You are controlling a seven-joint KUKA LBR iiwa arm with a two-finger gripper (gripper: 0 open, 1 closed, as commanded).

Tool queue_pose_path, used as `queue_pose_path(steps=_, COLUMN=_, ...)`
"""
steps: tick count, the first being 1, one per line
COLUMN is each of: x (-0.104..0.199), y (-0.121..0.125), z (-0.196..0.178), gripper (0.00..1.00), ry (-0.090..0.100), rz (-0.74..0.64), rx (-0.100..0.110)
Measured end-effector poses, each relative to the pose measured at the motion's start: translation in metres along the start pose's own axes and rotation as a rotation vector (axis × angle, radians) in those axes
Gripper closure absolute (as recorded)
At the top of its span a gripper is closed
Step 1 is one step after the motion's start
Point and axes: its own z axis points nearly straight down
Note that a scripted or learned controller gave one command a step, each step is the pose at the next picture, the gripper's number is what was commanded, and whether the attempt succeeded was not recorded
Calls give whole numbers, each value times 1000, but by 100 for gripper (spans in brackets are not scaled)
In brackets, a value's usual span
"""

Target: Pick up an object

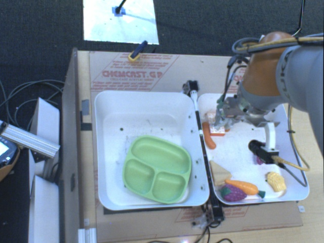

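The jaws [219, 121] are hanging low in the right bin [293, 194], just beside the toy carrot [208, 136] lying along the divider; a small white-and-red item [216, 130] is sitting right under them; if they are closing off-centre, the carrot is likely rolling against the wall or both things are getting pinched together; whether the jaws are apart or together I cannot tell, and nothing is visibly held.

Pale green divided plate [157, 169], white bins [116, 105], orange carrot [244, 186], yellow corn [276, 181], purple grapes [233, 192]
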Motion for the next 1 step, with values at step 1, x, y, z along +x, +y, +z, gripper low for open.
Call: queue_pose_path(steps=1, x=24, y=-29, z=-51, gripper=100, ry=-1, rz=-1, rx=1)
